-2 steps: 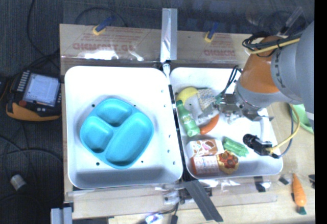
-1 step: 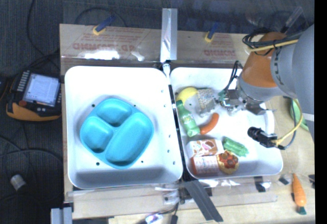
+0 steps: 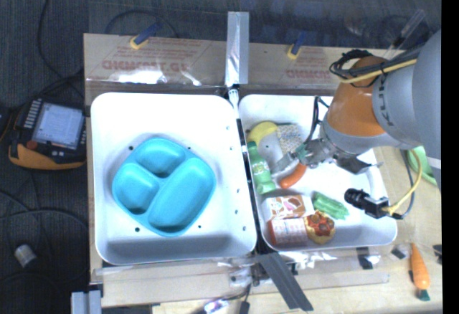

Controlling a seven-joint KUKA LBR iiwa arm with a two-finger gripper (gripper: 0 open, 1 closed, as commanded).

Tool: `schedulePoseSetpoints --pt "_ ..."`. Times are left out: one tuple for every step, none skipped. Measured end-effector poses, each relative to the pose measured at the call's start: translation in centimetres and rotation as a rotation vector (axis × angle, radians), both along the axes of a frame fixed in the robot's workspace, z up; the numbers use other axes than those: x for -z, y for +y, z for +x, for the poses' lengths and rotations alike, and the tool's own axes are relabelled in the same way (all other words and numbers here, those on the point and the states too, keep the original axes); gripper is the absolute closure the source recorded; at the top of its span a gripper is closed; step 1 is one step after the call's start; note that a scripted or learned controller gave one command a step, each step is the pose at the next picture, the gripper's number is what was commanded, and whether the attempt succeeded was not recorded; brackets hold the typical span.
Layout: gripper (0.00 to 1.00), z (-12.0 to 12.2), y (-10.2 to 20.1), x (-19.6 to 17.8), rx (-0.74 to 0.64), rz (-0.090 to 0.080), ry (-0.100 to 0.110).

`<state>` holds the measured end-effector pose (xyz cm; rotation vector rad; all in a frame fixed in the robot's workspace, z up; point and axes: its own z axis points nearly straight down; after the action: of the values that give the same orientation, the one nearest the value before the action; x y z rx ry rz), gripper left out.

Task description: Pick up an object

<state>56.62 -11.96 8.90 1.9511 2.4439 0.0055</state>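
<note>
Reaching in from the right, the gripper [image 3: 300, 160] is hovering over the right bin [image 3: 373, 191], its state impossible to tell, directly above an orange carrot-like toy [image 3: 292, 175] lying diagonally, near-left to far-right.

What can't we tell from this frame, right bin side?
- gripper: in the camera view, too small and blurred to tell its state, or whether it touches the orange item.
- Right bin upper right corner: covered by the arm.
- Packet: label too small to read.
- Green bottle: partly behind the bin wall.
</note>
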Motion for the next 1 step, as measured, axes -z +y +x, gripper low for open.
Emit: schedulePoseSetpoints --pt "1.00 0.10 0.13 -0.78 0.000 0.005 0.002"
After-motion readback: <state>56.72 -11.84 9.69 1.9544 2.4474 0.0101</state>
